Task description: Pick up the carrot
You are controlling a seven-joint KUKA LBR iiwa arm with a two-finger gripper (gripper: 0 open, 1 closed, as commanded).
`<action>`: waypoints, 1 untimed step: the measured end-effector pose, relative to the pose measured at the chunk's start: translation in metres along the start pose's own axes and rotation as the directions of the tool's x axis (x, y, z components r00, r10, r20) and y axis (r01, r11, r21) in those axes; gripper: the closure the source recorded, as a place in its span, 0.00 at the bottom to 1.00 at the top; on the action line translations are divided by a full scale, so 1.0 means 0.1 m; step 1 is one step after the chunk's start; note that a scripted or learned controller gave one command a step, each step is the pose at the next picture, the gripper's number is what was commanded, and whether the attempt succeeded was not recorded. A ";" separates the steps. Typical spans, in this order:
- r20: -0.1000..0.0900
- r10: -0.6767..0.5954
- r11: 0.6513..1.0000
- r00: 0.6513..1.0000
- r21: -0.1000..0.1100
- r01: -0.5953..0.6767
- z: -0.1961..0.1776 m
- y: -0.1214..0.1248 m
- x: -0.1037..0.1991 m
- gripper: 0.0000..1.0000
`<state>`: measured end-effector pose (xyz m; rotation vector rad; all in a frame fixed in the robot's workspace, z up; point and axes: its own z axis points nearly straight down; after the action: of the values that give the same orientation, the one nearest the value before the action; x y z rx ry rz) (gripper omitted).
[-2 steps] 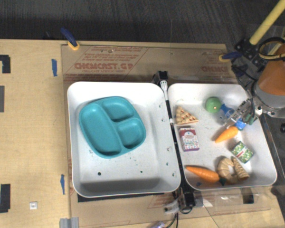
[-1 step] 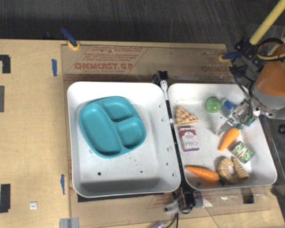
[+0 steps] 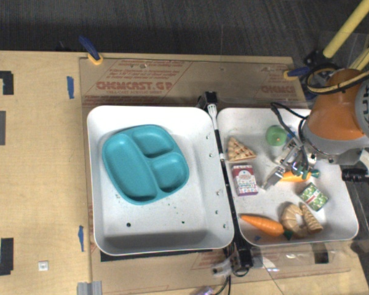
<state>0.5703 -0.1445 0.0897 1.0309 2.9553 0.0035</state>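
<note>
Right, camera view: carrot (image 3: 262, 225) lies flat nr the front edge of the right bin (image 3: 344, 226), just left of a bread roll (image 3: 293, 217). Gripper (image 3: 287, 166) hangs mid-bin, well above the carrot; fingers' state can't tell. Teal tray (image 3: 146, 162) in left bin (image 3: 111, 226).
</note>
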 end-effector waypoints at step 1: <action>-0.001 -0.066 0.998 0.998 0.001 0.066 0.00 -0.49 0.02 0.00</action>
<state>0.5379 -0.1814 0.0896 0.9324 2.9886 0.0020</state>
